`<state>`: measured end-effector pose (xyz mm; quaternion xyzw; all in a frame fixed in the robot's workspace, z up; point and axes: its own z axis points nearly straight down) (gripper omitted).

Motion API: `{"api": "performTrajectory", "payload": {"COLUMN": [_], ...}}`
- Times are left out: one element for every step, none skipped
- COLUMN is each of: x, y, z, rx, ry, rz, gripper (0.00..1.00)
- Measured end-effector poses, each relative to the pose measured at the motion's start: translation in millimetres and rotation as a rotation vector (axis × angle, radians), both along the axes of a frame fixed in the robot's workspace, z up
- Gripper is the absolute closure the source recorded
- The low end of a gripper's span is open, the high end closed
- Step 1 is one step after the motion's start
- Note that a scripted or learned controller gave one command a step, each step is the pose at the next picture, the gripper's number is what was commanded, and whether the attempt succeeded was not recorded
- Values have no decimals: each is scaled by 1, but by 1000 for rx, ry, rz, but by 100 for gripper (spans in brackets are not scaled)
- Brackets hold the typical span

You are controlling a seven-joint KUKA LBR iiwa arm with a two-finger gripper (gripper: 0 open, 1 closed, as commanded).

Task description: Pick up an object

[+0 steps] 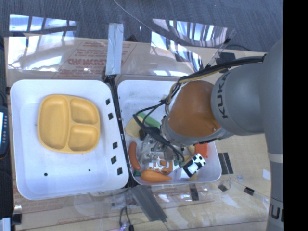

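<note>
in the right bin [126, 88], the gripper [155, 155] sits low among the toys; whether it is open or closed, i cannot tell. beside it lie a carrot [155, 176] and a black-and-white block [194, 165]. the left bin [24, 143] holds a yellow tray [68, 123].

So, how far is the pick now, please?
Done: the arm has reached into the right bin, and the claw is down among the toys. In hand: it sits close to an orange carrot; a grip is not visible. Left: closing on one object and lifting it. The yellow plate lies in the left bin.
</note>
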<state>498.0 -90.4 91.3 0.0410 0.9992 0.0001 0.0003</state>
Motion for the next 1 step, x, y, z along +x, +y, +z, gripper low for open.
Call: {"api": "performTrajectory", "payload": {"x": [-21], "y": [-5], "z": [0], "rx": [1], "ry": [2], "rz": [-38], "gripper": [100]}}
